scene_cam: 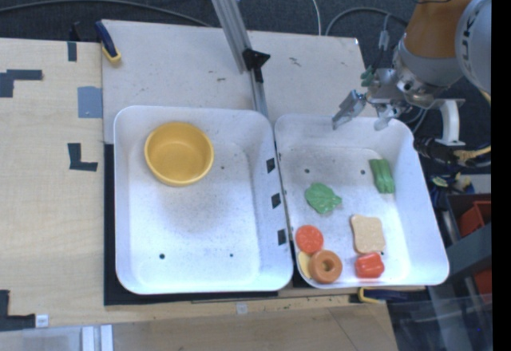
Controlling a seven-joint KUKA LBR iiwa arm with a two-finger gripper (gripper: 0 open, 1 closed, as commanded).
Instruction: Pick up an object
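Holding a yellow bowl (179, 152), the left bin (128, 206) lies well apart from seemingly spread, unladen jaws (361, 119).

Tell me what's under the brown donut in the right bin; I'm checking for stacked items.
The donut lies on a pale yellow piece; just its left edge shows, the rest is covered. A red-orange slice touches it.

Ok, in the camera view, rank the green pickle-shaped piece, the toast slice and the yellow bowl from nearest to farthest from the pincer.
1. The green pickle-shaped piece, right side of the right bin, just below the pincer in the camera view.
2. The toast slice, further down the same bin, toward its lower right.
3. The yellow bowl, across in the left bin, upper left.
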